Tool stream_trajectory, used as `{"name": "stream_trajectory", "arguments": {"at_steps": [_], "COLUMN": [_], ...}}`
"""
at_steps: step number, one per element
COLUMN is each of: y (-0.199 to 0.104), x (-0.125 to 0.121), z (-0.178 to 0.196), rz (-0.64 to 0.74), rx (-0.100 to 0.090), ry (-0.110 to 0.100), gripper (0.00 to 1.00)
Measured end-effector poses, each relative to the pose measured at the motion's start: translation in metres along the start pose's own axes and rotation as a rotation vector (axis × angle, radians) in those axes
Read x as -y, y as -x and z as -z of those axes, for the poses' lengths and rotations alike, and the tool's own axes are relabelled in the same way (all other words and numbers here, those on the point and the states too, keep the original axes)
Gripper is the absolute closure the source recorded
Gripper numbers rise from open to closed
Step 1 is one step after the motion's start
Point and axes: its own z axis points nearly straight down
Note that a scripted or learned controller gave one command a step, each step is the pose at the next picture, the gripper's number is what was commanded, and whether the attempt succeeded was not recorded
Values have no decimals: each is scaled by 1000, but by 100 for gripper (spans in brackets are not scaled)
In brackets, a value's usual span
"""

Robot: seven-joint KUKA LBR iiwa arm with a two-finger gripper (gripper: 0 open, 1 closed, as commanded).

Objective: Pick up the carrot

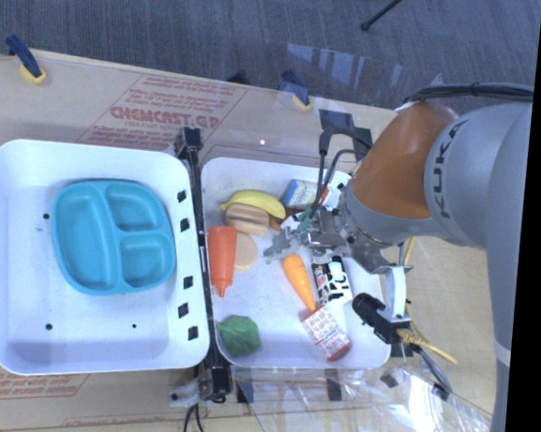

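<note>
The carrot (pixel 298 279) is a short orange cone lying in the middle of the right bin (pixel 268 356), its thick end up and left, its tip pointing down and right. My gripper (pixel 292 239) hangs just above the thick end, reaching in from the right under the grey arm with the orange band. The arm's bulk hides how closely it meets the carrot. A longer orange-red tapered piece (pixel 220 258) lies along the right bin's left wall.
The right bin also holds a banana (pixel 255 201), a brown bun (pixel 247 220), a pale round piece (pixel 247 252), a blue box (pixel 299 192), a black-and-white carton (pixel 334 284), a red packet (pixel 325 333) and a green leafy toy (pixel 238 335). A blue divided tray (pixel 114 234) sits in the left bin (pixel 6 328).
</note>
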Motion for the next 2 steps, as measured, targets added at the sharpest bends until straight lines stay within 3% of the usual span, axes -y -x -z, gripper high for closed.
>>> {"name": "stream_trajectory", "arguments": {"at_steps": [1, 2], "y": [32, 31], "x": [-26, -26], "z": [-107, -96], "rz": [-93, -83], "rx": [2, 2], "ry": [0, -5], "gripper": [0, 100]}}
